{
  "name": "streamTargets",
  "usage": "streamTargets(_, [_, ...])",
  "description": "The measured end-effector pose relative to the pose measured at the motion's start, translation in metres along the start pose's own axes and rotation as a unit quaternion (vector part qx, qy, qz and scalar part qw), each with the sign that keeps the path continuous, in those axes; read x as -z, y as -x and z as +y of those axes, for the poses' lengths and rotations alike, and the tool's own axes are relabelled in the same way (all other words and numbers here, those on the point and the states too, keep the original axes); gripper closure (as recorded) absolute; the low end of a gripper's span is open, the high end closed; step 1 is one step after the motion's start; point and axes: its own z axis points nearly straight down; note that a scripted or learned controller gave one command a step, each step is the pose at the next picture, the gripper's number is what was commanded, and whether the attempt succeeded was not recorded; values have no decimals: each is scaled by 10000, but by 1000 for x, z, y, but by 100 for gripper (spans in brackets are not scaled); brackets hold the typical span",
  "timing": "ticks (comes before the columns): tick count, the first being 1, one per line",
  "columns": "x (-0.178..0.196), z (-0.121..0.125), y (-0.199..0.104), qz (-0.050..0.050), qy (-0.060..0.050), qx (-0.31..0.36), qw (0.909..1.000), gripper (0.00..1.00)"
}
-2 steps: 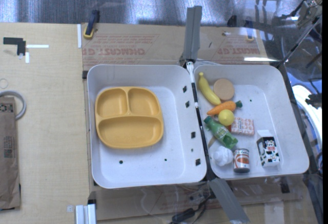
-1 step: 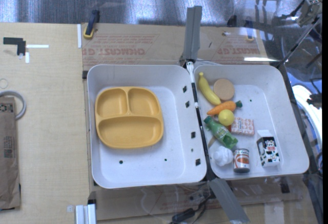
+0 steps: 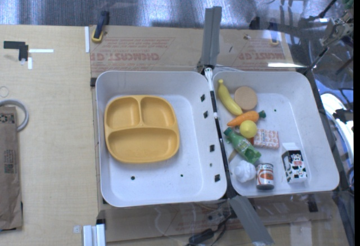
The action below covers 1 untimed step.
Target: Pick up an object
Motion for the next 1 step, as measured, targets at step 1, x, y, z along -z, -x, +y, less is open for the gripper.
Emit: streamTargets(1, [0, 0, 0, 0, 0, 0, 10000, 0])
